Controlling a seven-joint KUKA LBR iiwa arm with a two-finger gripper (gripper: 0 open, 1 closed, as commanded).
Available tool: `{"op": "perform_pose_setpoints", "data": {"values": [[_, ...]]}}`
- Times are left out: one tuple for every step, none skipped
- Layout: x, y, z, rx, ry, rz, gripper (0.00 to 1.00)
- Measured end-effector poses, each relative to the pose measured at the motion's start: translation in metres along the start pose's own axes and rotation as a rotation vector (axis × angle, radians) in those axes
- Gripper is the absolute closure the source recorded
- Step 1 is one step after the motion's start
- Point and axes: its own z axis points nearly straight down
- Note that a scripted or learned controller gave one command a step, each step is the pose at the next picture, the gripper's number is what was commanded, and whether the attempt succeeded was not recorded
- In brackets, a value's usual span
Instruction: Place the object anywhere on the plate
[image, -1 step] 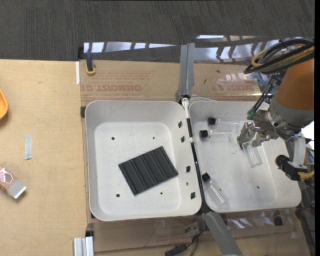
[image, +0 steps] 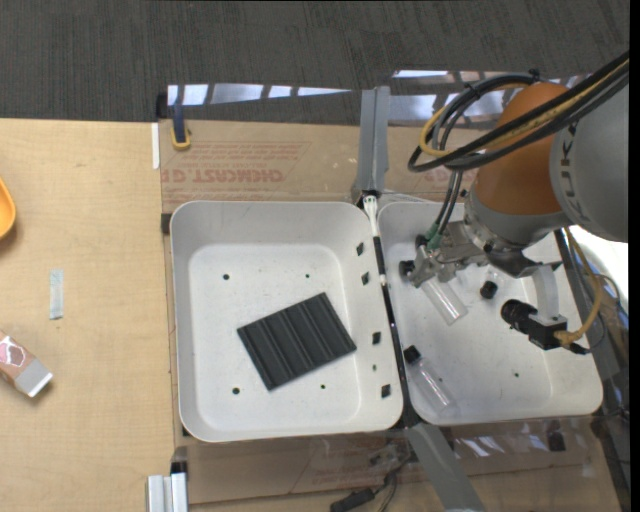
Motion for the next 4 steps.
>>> {"op": "perform_pose_setpoints", "data": {"values": [[0.063,-0.016,0.000,-0.001,0.000,-0.099,1.00],[0.148,-0.012,0.097,-0.005,0.002,0.001,1.00],[0.147,-0.019,0.097,-0.007,-0.004,-0.376,1.00],[0.148,-0.019,0.096,-0.007,-0.003,-0.377,0.00]]}}
